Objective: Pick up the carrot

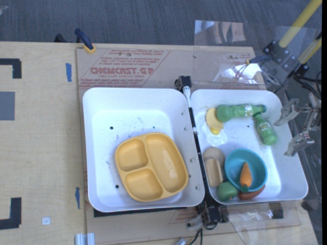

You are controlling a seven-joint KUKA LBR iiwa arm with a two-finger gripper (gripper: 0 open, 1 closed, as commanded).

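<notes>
The carrot (246,174) is small and orange and lies inside a blue bowl (258,168) at the front of the right bin (289,180). My gripper (294,129) hovers over the right rim of that bin, behind and to the right of the bowl. Its two metal fingers (287,112) stand apart, open, with nothing between them. The carrot is well clear of the gripper.
In the right bin lie two green bottles (239,111) (265,130), a fried egg toy (214,122), a tan bread roll (213,170), a green item (227,190) and a red piece (251,193) under the bowl. The left bin (102,111) holds a yellow divided plate (150,166).
</notes>
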